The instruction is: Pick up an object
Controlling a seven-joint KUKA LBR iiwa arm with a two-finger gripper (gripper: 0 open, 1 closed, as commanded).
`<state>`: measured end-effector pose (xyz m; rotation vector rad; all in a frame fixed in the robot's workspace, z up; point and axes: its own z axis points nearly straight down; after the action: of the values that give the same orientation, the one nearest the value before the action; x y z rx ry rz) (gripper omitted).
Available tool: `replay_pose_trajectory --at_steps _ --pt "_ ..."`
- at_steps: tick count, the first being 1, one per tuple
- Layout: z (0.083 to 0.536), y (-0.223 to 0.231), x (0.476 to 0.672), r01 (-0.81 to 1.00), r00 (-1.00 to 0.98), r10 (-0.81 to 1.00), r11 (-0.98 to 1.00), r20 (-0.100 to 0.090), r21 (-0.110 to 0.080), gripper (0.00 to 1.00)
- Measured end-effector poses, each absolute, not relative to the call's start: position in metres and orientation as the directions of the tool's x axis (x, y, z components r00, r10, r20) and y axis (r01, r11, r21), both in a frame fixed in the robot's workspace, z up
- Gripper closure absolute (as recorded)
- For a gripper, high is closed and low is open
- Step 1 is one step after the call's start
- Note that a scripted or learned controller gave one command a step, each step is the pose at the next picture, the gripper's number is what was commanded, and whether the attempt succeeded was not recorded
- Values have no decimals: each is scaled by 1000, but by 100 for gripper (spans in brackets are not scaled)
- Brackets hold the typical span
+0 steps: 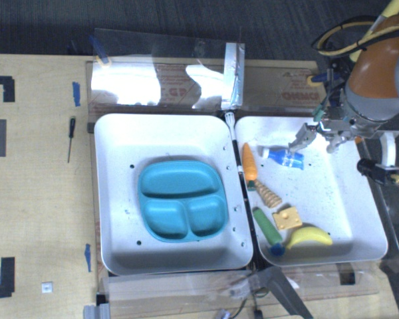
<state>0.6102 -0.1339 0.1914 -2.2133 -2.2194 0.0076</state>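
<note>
Gripper (pixel 317 137) hangs over right bin's (pixel 359 198) far edge, jaws spread wide, holding nothing. Blue tube (pixel 284 157) just beneath: likely light, soft, slippery; pinch across its middle.

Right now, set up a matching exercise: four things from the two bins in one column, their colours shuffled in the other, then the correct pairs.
Things:
1. divided plate in the left bin
2. carrot at the right bin's left wall
3. banana near the right bin's front
4. marker beside the banana

Colours:
A. yellow
B. green
C. teal blue
D. orange

Pairs: 1-C, 2-D, 3-A, 4-B
</note>
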Motion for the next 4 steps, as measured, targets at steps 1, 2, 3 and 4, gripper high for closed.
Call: replay_pose_trajectory --at_steps 1,2,3,4 --pt "94 -124 637 999 -38 999 38 0 -1 0" --pt "84 -139 663 1000 -2 1000 2 8 -29 0" --pt "90 -140 662 999 -5 1000 5 5 -34 100" --pt "185 -48 667 995 -101 995 101 1 2 100"
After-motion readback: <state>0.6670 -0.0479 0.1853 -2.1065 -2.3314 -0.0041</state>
